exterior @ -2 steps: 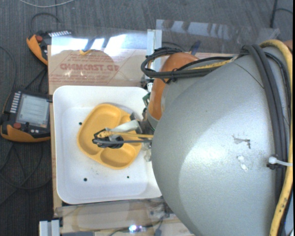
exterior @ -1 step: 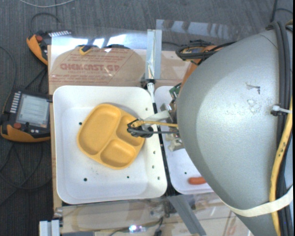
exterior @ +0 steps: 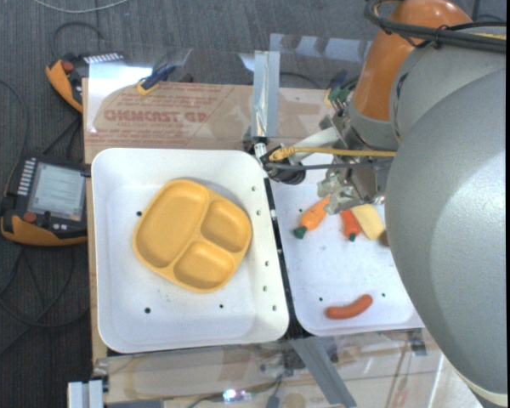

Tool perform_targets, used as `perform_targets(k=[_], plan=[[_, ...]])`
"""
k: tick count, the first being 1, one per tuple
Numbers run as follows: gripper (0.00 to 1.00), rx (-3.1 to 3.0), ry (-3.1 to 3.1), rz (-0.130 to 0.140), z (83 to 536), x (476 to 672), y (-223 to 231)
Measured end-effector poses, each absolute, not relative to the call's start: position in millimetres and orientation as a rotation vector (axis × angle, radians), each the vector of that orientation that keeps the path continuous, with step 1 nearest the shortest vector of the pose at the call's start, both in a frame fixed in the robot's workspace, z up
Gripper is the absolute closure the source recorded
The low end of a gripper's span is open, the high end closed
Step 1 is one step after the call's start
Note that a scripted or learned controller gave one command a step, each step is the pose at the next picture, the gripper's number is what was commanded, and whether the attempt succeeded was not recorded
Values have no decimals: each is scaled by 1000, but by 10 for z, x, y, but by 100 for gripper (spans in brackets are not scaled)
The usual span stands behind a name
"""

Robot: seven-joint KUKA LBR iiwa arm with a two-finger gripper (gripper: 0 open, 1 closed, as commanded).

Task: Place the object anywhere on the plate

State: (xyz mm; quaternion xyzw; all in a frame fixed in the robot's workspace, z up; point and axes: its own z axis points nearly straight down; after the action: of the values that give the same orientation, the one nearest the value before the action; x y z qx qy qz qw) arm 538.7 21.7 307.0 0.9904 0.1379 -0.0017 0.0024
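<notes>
The grey arm [exterior: 459,219] is seen over the right bin [exterior: 357,266]. The yellow plate [exterior: 194,234], divided in three compartments, is placed in the left bin [exterior: 119,313]. The gripper [exterior: 344,189] is lowered near a toy carrot [exterior: 311,218]; its state cannot be told. Just beside, a second carrot [exterior: 350,224] and a pale yellow block [exterior: 370,222] are found. A sausage [exterior: 349,307] lies apart, nearer the front.

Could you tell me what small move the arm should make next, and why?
Probably lower the gripper onto the orange carrot just below it and close. The carrot, the sausage and the other pieces all lie in the right bin, while the yellow plate in the left bin holds nothing.
</notes>
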Motion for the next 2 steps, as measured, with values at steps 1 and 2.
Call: perform_targets(k=[1,2], plan=[[100,3118,380,-9,2509,5881,1102],[100,3056,699,-8,2330,6016,1489]])
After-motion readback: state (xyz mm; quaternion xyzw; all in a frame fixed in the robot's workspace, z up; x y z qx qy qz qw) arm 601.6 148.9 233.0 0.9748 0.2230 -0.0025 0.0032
